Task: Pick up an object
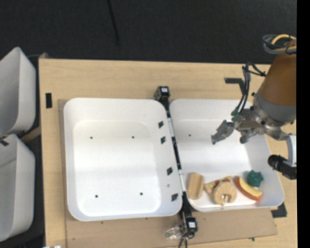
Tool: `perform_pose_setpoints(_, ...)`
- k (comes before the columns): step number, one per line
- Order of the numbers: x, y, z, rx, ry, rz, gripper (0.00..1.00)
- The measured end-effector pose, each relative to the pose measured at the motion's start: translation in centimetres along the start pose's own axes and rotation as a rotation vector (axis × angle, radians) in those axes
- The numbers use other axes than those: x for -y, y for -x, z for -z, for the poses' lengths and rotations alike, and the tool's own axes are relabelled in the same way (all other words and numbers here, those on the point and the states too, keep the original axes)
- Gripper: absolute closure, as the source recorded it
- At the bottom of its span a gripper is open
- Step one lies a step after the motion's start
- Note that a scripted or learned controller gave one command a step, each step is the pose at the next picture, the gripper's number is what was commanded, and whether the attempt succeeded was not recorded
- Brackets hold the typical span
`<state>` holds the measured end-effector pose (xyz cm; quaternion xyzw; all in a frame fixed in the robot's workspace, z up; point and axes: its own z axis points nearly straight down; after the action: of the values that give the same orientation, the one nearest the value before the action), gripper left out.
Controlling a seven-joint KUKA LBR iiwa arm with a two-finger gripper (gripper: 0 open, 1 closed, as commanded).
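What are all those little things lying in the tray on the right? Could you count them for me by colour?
Tan or wooden: 2, a plain block and a rounder piece
Red and cream: 1, a wedge like an apple slice
Green: 1, a small item
Total: 4, all along the near edge of the right bin.

Left bin (113, 159): white, small dark dots on floor. Right bin (206, 123): white. Bench (51, 154): pale tan wood. Arm (279, 87): orange band over grey wrist. Gripper (232, 130): grey. Block (195, 185): light tan wood. Round wooden piece (222, 190): tan, paler spots. Slice (247, 189): cream with red edge. Small lump (255, 177): dark green. Backdrop (144, 19): black.
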<state>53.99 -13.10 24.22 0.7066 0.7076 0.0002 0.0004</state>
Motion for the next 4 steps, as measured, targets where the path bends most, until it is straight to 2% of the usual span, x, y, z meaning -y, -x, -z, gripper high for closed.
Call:
perform_pose_setpoints(1, 2.9, 8.0, -0.4, 0.003, 0.0, -0.008, 0.0)
perform_pose_setpoints(2, 5.0, 0.0, 9.4, 0.0, 0.007, 0.007, 0.0)
perform_pose_setpoints(3, 4.9, -7.2, 13.4, -0.001, 0.006, 0.008, 0.0)
perform_pose_setpoints(4, 4.3, -12.3, -5.0, -0.002, -0.017, 0.004, 0.0)
